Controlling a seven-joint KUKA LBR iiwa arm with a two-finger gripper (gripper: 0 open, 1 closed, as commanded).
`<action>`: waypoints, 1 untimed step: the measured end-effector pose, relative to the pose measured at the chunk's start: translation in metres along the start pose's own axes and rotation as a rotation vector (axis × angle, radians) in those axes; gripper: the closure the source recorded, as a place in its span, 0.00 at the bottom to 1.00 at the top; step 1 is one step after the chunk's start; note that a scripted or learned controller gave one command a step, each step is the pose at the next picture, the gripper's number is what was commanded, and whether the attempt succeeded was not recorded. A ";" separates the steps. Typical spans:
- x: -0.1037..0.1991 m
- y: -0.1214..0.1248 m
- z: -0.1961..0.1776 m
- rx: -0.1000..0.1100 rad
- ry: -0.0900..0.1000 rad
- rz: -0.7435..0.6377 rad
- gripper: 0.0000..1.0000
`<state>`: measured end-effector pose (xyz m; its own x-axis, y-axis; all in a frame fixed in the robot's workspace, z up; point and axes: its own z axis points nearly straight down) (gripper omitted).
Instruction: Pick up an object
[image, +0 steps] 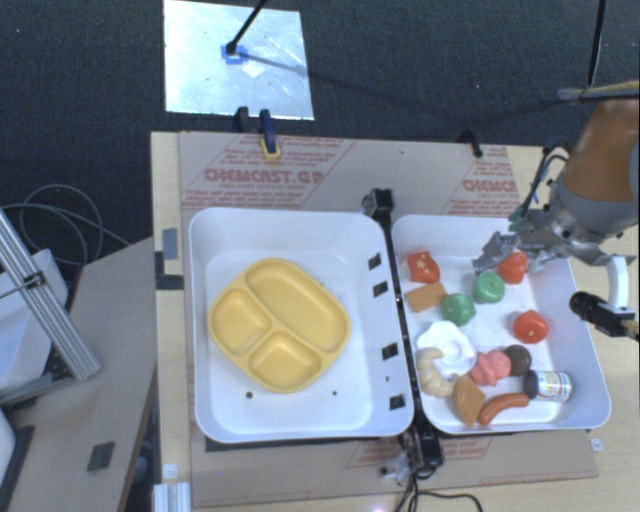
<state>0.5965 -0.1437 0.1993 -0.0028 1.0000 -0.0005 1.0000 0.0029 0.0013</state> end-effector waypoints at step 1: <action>0.017 -0.010 0.119 0.002 0.001 0.001 0.00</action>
